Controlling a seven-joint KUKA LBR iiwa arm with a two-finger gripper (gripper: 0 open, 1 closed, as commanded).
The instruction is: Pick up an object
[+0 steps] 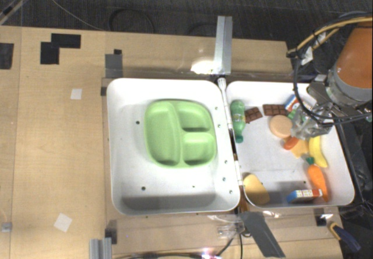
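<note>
A wooden table [52, 153] seen from above carries two shallow white bins side by side. The left bin [125, 193] holds a light green divided tray [178, 132] lying near its centre.

The right bin [265, 164] holds a scatter of small items. At its 10 o'clock edge, against the wall shared with the left bin, lies a green bottle [236, 116]. Just right of the bottle are two dark brown chocolate pieces [253, 115], one toward 12 o'clock. Near the bin's centre, slightly toward 1 o'clock, sits a tan round disc [280, 126]. At 3 o'clock lies a yellow banana [317, 151], with a small orange piece [290, 143] just beside it. Toward 4 o'clock is an orange carrot [317, 181], and near it at 5 o'clock a small blue and red box [303, 195]. At 7 o'clock rests a tan rounded object [254, 186].

The grey arm with its orange band [356, 59] enters from 3 o'clock. Its end effector [306, 126] hangs over the right bin's 2 o'clock area, just right of the tan disc and above the banana. Whether its tips are spread or pressed together cannot be told, and nothing can be seen gripped.
</note>
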